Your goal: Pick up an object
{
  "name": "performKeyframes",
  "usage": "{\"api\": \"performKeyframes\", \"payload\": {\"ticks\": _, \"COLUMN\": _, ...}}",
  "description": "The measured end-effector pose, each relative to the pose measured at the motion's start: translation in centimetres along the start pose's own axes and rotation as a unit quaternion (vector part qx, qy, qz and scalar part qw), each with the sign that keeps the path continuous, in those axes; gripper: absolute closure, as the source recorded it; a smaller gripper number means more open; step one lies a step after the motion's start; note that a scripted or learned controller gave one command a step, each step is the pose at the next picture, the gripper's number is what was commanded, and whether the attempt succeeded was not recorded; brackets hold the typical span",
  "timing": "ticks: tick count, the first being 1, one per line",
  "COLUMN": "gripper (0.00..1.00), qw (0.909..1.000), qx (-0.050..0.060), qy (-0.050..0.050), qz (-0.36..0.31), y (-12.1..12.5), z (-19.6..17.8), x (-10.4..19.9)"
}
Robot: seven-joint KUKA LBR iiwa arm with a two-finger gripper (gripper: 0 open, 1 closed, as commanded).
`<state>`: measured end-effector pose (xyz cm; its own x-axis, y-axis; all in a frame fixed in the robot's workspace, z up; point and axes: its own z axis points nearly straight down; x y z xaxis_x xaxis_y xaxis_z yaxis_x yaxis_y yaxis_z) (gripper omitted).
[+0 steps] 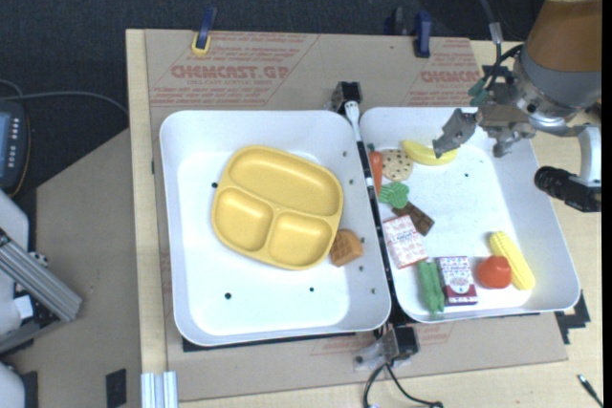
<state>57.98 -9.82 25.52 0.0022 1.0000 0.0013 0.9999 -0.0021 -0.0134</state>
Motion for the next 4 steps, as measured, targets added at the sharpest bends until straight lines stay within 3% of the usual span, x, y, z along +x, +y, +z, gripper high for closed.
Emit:
{"api": "performKeyframes", "payload": {"ticks": 1, "gripper": 0.0, "qw": 1.0, "qx": -0.007, "qy": -0.001, "qz": -0.001, "y": 0.2, "z": -0.7, "x": 0.0}}
{"api": "performKeyframes", "payload": {"ticks": 4, "gripper": 0.0, "qw": 1.0, "qx": -0.005, "qy": 0.0, "qz": -0.001, "y": -0.3, "z": 14.6, "x": 0.2}}
